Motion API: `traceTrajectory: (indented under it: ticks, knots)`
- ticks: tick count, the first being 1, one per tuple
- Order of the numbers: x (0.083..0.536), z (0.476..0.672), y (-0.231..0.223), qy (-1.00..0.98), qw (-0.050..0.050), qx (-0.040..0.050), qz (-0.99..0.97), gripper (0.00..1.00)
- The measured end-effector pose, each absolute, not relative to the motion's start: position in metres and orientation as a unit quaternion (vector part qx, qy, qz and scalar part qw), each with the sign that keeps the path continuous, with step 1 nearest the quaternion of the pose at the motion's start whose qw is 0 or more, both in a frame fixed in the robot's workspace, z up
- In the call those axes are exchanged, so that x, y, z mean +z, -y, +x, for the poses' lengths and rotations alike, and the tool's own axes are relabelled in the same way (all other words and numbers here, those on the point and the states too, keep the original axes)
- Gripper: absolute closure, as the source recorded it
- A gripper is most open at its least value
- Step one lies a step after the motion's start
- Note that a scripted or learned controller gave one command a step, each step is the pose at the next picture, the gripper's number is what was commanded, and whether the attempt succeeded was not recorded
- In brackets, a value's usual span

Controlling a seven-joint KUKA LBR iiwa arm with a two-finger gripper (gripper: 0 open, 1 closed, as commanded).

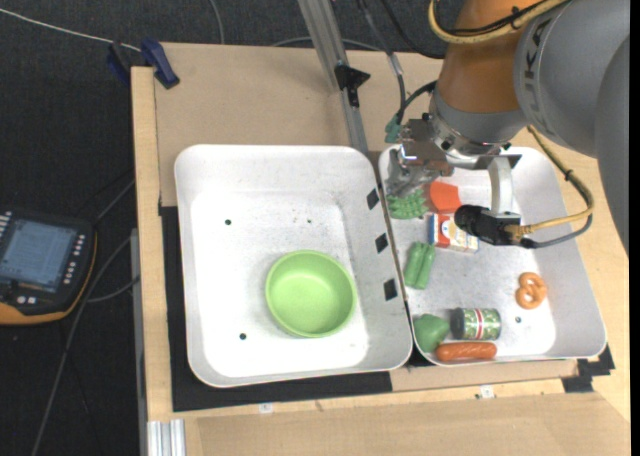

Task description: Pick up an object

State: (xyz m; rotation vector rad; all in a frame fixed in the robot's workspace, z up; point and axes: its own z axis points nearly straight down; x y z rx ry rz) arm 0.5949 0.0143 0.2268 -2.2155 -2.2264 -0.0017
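bench (250,84) bearing 2 white bins (200,184)

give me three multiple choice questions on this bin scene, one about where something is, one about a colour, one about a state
1. Where is the green bowl?
A. in the left bin
B. in the right bin
C. on the bench outside the bins

2. What colour is the pretzel-shaped piece in the right bin?
A. blue
B. orange
C. white

3. How does the small can near the front of the right bin lie?
A. upright
B. on its side
C. stacked on the bowl

Answers:
1 A, the bowl sits on the floor of the left bin.
2 B, it reads plainly orange against the white floor.
3 B, its length runs along the bin floor beside the red sausage.
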Motion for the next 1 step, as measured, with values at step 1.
traceTrajectory:
  ticks: [1]
  knots:
    - [0.2266,0.5885,-0.0573,0.709,0.0,-0.0005,-0.706,1.0]
